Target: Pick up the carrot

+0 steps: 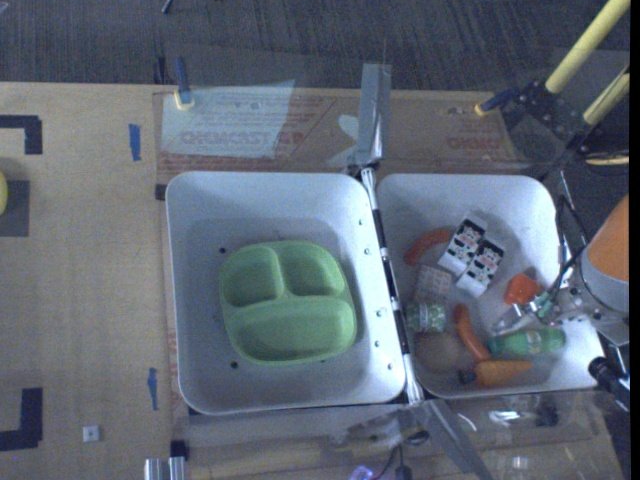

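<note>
I'm looking down on the bench (80, 268) with both bins side by side. The left bin (190, 298) is carrying a green divided plate (288, 303) near its middle. The right bin (540, 203) is holding a jumble of small things. The arm (615, 263) is reaching in from the right, orange band showing at the edge, and the gripper (528, 311) is hanging low over the right bin's right side, just beside a green bottle (528, 343) lying flat. I'm not seeing anything pinched in it, and I cannot tell how it is set. The carrot (502, 371) is lying flat along the near wall of the right bin, below the bottle and apart from the gripper. A black-and-white carton (473, 254) is sitting further back.
</note>
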{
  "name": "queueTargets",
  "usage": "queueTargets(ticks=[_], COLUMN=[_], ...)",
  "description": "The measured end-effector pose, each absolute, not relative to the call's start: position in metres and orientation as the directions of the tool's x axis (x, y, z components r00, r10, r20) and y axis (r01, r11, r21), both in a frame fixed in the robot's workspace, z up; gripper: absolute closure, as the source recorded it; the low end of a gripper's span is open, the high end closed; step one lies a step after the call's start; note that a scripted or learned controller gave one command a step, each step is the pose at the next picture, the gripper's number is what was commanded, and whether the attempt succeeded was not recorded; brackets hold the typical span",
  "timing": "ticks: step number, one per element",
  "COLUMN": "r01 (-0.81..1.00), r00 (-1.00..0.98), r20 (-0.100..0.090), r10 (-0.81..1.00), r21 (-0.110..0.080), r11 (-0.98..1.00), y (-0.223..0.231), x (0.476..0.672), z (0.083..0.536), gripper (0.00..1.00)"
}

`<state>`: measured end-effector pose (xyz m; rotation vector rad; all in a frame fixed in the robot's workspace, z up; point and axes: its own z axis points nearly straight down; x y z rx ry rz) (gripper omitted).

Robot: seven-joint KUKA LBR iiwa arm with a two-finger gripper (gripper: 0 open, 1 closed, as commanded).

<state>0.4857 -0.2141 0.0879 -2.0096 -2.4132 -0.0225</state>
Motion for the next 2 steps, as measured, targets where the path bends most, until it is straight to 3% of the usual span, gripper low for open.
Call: queueTargets(ticks=[2], r01=[0.986], r00=[-0.166], r20=[0.01], r10=[0.986], r21=[0.011], r11=[0.166], y=[-0.2137], x=[0.4859], z=[0.0879], gripper=[0.0])
